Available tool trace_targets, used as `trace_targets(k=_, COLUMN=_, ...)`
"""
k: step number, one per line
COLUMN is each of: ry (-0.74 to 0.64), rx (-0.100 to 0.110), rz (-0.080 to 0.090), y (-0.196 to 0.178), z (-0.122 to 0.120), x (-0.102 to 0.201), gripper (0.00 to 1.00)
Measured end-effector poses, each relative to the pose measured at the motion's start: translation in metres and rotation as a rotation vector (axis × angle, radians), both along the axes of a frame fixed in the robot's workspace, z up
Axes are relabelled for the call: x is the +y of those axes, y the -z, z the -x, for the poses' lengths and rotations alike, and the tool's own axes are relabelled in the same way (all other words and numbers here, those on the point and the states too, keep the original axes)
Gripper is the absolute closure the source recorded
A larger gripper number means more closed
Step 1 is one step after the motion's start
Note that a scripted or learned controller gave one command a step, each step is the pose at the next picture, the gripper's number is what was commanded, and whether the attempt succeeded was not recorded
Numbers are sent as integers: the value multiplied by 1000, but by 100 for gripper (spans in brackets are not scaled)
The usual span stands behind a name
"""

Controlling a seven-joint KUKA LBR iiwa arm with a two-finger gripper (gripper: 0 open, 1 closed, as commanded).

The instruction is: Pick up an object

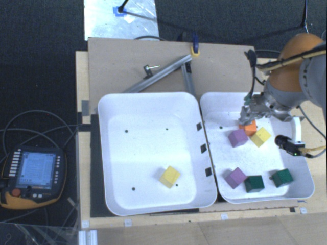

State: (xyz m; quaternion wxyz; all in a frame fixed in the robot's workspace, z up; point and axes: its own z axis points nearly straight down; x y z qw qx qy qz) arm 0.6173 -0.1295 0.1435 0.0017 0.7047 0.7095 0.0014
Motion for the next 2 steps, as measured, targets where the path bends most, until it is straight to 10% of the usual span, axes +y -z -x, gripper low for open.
trace_targets(k=2, ry=1, rx=-4, rz=1, y=-100, z=-8, x=-3, gripper=100)
